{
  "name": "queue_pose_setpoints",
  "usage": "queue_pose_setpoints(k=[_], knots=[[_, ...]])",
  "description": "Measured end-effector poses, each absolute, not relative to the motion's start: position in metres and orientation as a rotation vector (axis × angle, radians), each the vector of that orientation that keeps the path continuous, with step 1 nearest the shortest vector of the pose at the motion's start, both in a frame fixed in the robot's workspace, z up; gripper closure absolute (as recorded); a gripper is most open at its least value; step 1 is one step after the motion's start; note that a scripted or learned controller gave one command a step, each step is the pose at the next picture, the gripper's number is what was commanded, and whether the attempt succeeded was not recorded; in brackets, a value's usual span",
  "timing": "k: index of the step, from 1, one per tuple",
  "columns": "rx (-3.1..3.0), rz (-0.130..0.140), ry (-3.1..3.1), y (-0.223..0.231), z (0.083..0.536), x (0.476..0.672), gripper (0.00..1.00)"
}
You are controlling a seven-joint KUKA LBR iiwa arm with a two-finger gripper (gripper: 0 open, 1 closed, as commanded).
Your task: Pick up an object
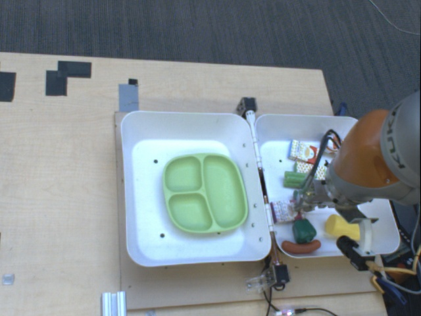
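Observation:
The right bin point(276, 127) holds several small objects. A white and orange box point(302, 151) lies near its back, with a green block point(295, 178) just in front of it. A small printed packet point(282, 210) rests at the left wall. A dark green pepper-shaped toy point(303, 230) and a red sausage point(301, 246) lie at the front edge. A yellow piece point(341, 226) sits to their right. My gripper point(305, 201) hangs low over the bin's middle, between the green block and the green toy, close to the packet.
The left bin point(141, 176) carries a light green divided plate point(204, 193). The grey and orange arm point(368, 160) covers the right half of the right bin. Cables point(395, 268) and a clamp point(273, 276) lie along the bench's front edge.

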State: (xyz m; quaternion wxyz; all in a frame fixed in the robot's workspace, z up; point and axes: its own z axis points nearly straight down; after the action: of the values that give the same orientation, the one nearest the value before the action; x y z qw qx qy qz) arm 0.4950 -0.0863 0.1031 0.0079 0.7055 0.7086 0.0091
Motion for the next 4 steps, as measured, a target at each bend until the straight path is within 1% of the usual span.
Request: queue_pose_setpoints(k=[1,2,3,4], knots=[[2.206,0.028,2.214,-0.087,0.103,0.495,0.00],[2.202,0.035,2.218,-0.085,0.114,0.497,1.00],[2.202,0.034,2.219,-0.085,0.114,0.496,0.00],[2.197,0.039,2.220,-0.084,0.124,0.498,1.00]])
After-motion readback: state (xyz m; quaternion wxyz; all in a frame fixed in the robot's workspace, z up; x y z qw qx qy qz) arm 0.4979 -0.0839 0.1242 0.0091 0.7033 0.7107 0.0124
